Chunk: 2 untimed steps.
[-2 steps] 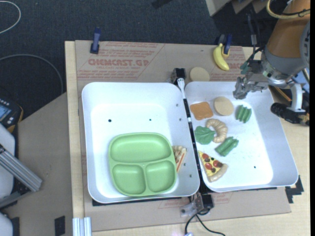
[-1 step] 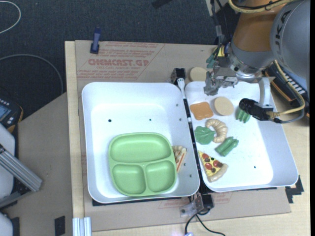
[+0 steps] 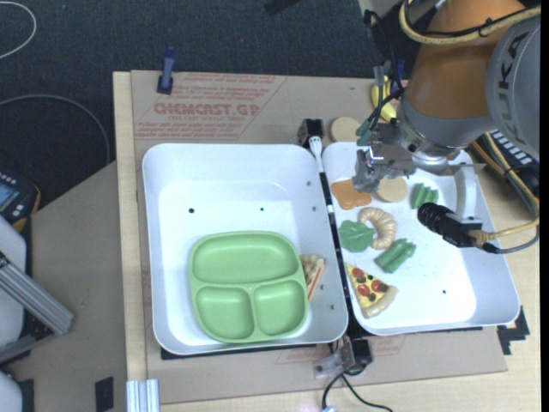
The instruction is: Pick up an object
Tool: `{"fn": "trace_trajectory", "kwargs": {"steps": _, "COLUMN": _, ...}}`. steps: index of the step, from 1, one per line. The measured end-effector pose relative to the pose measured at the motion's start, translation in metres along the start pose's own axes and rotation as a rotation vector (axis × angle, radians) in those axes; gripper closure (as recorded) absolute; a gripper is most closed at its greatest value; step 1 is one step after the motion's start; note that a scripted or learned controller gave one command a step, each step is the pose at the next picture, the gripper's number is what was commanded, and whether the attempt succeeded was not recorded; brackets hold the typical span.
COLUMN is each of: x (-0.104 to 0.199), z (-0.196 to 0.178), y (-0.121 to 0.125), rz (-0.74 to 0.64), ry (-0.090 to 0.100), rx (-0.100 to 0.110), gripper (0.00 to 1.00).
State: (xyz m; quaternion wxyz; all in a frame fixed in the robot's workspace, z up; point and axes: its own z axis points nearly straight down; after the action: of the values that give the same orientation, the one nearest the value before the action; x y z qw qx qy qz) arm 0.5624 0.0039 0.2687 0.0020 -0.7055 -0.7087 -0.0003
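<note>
Nearest the camera: green divided tray (image 3: 249,294), three compartments, flat in the near part of the left bin (image 3: 171,187). Small tan-and-red food piece (image 3: 312,271) just beside the tray's right edge, near the wall between the bins.

Bench (image 3: 214,110): brown sheet with red print, both white bins side by side on it.

Right bin (image 3: 489,303) holds the toy food. Croissant (image 3: 380,224) mid-bin, touching a green leaf piece (image 3: 354,236) on its left. Pizza slice (image 3: 371,288) at the near left corner. Green pod (image 3: 395,255) between croissant and pizza. Orange flat piece (image 3: 350,196) at the far left, beside a pale round piece (image 3: 393,190). Another green piece (image 3: 423,196) further right.

Arm reaches in from the right; gripper (image 3: 369,177) sits low over the far left of the right bin, directly above the orange piece and the pale round one. Wrist hardware crowds the fingers; cannot tell whether they are spread or closed, nor whether anything is between them.
</note>
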Motion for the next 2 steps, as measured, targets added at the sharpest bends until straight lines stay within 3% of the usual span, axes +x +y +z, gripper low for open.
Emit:
{"fn": "trace_trajectory", "kwargs": {"steps": 1, "x": 0.077, "z": -0.012, "y": -0.038, "rz": -0.005, "ry": 0.001, "rx": 0.001, "gripper": 1.0}}
{"fn": "trace_trajectory", "kwargs": {"steps": 2, "x": 0.066, "z": -0.095, "y": -0.084, "rz": 0.003, "ry": -0.001, "rx": -0.01, "gripper": 1.0}}
